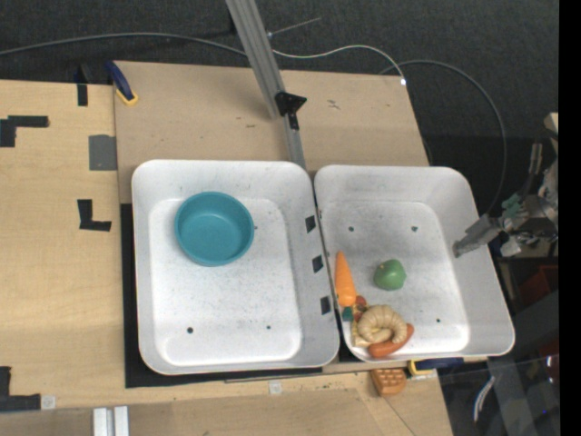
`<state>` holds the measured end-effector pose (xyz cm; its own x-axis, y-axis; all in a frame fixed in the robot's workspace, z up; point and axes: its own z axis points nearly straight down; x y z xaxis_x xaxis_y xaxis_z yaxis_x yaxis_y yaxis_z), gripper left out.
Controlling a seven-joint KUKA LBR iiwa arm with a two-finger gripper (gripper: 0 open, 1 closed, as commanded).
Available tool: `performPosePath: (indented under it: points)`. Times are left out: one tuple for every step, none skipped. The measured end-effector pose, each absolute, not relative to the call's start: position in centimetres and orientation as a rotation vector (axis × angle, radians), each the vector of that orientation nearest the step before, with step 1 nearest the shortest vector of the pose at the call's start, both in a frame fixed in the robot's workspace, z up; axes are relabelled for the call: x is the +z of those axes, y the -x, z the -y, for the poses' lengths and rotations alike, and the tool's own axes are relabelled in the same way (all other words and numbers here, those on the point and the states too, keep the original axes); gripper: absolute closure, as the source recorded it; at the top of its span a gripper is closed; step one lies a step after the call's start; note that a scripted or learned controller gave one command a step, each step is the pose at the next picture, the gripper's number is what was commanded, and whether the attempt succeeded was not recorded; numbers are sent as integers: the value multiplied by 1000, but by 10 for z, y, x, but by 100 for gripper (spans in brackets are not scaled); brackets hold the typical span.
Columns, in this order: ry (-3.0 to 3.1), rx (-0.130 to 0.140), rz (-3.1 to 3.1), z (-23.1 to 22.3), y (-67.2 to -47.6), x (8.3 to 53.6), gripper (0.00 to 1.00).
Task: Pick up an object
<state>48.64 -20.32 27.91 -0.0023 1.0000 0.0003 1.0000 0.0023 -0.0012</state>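
A: Which one suits the hand (474, 237), hanging over the right bin's (454, 185) right rim? I can't tell its state.

B: The green ball (390, 275), mid-bin, alone. Probably light, smooth, liable to roll; pinch across its widest part.

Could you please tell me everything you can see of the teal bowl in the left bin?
The teal bowl is round, shallow and of one plain colour, plastic by its look, with a smooth rim. It stands upright with its mouth up, nothing visible inside it. It rests on the floor of the left bin, toward the far left corner, apart from the walls, with nothing else touching it.
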Motion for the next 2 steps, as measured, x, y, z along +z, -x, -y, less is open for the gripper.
performPosePath:
  points:
    - [2218, 1, 2223, 203, -486, 279, 0]
    - [2216, 6, 2219, 201, -495, 222, 0]
